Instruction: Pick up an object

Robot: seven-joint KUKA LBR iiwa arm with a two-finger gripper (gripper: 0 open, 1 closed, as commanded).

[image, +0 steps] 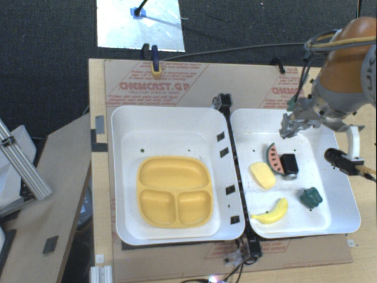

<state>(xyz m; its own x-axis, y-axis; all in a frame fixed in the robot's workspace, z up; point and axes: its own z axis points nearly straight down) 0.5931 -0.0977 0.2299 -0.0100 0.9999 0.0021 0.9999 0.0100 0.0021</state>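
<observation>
Banana (271,211), curved and glossy yellow, beside smooth white bin wall (344,226).

We see a desk (100,175) made of light wood. A big brown board (177,78) with red letters lies flat on it. Two white bins sit on the board, side by side and touching in the middle. The left bin (126,128) has a yellow plate in it. The right bin (339,208) has small toys in it. A blue and yellow clamp (155,59) grips the back edge of the board. Past the desk, the floor (47,40) is dark, and a shiny square sheet (138,16) lies on it.
</observation>
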